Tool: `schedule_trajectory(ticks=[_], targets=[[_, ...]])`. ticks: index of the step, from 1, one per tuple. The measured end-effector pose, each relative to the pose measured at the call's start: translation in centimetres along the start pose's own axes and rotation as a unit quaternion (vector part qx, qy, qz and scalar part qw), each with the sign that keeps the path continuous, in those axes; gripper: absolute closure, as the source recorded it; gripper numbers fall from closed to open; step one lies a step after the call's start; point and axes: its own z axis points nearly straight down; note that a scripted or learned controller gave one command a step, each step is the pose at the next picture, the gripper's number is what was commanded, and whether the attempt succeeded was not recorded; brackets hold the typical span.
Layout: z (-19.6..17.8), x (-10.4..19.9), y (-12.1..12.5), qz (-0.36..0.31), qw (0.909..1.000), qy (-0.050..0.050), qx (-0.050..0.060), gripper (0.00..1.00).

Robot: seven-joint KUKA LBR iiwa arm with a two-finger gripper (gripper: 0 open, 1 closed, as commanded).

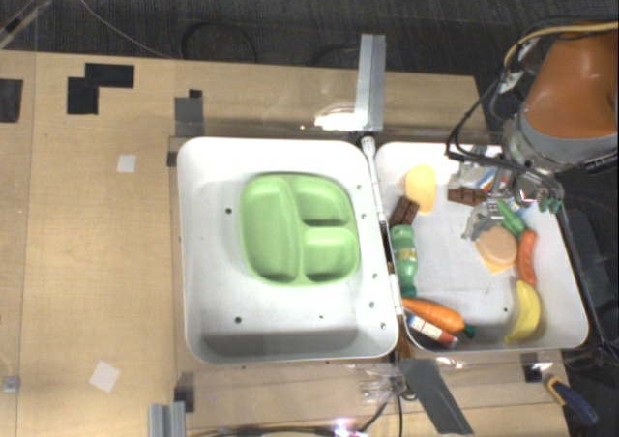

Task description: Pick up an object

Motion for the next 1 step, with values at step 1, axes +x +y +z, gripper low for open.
schedule_trajectory(ticks=[1], targets=[[9.87,2.24,-2.42,0.002,1.0,-0.001,0.0,0.0]])
